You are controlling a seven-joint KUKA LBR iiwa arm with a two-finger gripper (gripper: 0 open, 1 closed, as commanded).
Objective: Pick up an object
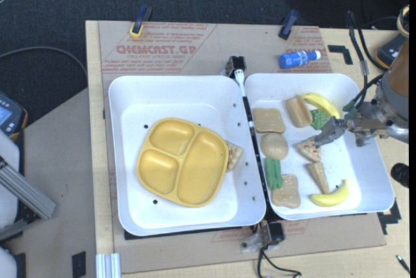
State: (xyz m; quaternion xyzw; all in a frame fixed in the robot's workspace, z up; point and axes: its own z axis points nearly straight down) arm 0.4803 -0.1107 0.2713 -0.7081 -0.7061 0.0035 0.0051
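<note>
My gripper [329, 131] reaches in from the right and hangs low over the middle of the right bin [370, 195]. Its tip is just above a tan pizza-like wedge [310, 151] and beside a green leafy piece [320, 119]. I see nothing held in it. Around it lie a yellow banana [321, 102], a brown bread roll [299, 112], a toast slice [268, 119], a round beige bun [274, 146], a second wedge [318, 175], another banana [331, 195], a green pod [273, 172] and a tan biscuit [286, 191].
The left bin [130, 205] holds a yellow divided plate [182, 161] with a small tan piece [234, 154] at its right edge. A blue bottle [299, 59] lies on the bench behind the right bin. Clamps [138, 22] sit at the board's back edge.
</note>
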